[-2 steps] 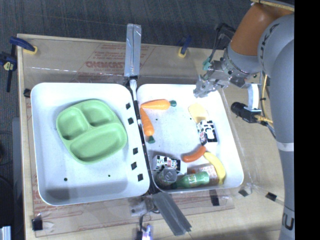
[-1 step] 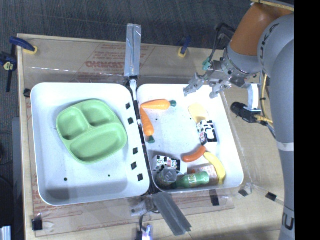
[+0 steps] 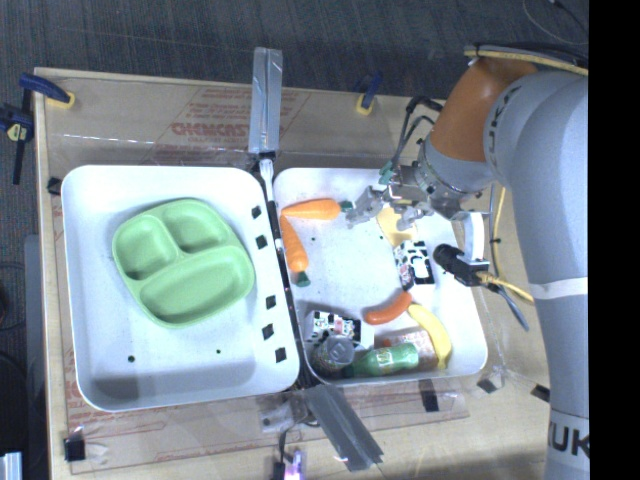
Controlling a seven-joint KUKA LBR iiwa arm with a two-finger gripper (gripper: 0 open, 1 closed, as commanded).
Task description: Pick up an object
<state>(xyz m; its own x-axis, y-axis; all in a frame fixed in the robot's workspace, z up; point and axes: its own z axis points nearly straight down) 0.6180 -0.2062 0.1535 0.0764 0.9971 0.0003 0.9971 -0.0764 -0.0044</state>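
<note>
My gripper (image 3: 381, 206) hangs low over the back of the right bin (image 3: 350, 263), its fingers open with nothing between them. A small yellow piece (image 3: 388, 226) lies just under it. An orange carrot (image 3: 312, 209) lies to its left, with a second carrot (image 3: 293, 245) along the bin's left wall. A black-and-white packet (image 3: 414, 263) sits to the right of the gripper. Toward the front lie a red sausage (image 3: 386, 310), a banana (image 3: 431, 332), a green bottle (image 3: 385, 358), a can (image 3: 336, 350) and a small dark box (image 3: 333, 324).
The left bin (image 3: 100, 358) holds a green divided plate (image 3: 182, 258). A divider with black clips (image 3: 272, 288) separates the bins. My arm's elbow and a black cable connector (image 3: 455, 264) overhang the right bin's right side.
</note>
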